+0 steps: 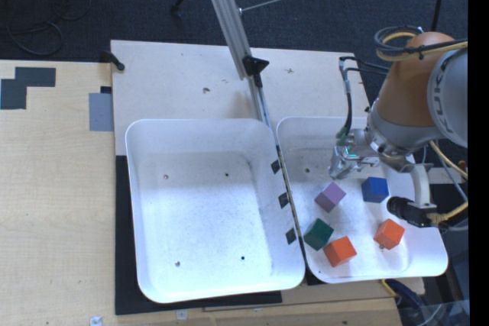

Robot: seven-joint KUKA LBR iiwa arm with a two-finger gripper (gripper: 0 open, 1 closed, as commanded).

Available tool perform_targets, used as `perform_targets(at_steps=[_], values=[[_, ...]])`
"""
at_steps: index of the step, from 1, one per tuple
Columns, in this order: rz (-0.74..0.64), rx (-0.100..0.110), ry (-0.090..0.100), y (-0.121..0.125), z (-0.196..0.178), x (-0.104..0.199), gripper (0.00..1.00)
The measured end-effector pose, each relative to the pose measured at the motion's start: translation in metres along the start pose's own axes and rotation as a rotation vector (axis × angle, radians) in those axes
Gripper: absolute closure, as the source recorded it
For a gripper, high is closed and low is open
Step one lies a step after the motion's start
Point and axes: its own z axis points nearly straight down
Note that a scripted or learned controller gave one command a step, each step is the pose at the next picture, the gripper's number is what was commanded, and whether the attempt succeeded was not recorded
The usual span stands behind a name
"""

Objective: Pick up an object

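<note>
Gripper hangs low in the right white plastic bin, just above and beside the small purple cube; whether it is spread or pressed together I cannot tell. Nothing looks lifted yet, so the pick seems not yet made. Around the purple cube lie a blue cube, a green cube and two orange cubes. From the right, the grey arm with its orange band bends down over the bin.

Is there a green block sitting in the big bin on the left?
No. The green block lies in the right bin, near the divider, next to an orange block and below the purple block.
</note>
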Motion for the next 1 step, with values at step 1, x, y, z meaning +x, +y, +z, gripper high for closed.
perform_targets(at_steps=[1], values=[[0.006,-0.004,0.001,-0.0352,0.1002,-0.0107,0.0]])
